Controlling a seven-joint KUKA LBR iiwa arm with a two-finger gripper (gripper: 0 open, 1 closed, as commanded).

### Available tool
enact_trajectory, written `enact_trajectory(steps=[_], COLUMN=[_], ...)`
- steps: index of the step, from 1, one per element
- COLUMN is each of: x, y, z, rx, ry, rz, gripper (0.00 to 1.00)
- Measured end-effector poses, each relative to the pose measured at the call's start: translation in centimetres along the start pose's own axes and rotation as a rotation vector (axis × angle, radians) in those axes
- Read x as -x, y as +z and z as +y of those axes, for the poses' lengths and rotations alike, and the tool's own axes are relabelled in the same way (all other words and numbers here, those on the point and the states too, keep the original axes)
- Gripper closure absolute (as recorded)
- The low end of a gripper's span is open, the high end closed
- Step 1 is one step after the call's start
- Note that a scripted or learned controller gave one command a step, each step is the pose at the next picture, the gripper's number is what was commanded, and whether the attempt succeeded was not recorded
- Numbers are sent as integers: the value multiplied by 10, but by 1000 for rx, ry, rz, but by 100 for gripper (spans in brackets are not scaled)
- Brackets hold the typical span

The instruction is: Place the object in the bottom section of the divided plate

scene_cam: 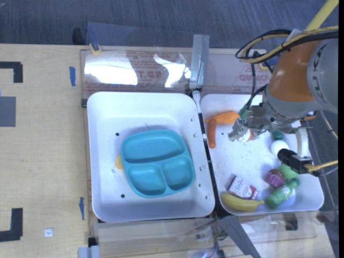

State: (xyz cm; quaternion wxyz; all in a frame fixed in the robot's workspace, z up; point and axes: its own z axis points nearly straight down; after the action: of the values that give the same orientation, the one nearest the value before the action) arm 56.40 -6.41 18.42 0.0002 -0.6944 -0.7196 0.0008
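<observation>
We see the hand (240, 133) low over the right bin (312, 200), beside an orange carrot-shaped toy (217, 121) at the bin's upper left. We cannot tell how far the hand is open or whether it grips anything. The blue divided plate (156, 162) lies in the left bin (102, 144). A banana (241, 202), a small red carton (241, 187) and a green bottle (280, 194) lie near the right bin's lower edge.

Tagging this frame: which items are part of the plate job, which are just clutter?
Job: plate, left bin, gripper, over the right bin. Which object it will pick: cannot tell.

Lying about in the right bin: orange piece, banana, red packet, green bottle, purple toy.
</observation>
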Motion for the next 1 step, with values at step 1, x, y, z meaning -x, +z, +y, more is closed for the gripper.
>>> enact_trajectory(steps=[1], x=[-57], y=[-6], z=[-17], rx=[-1], ry=[-279], rz=[2], gripper=[100])
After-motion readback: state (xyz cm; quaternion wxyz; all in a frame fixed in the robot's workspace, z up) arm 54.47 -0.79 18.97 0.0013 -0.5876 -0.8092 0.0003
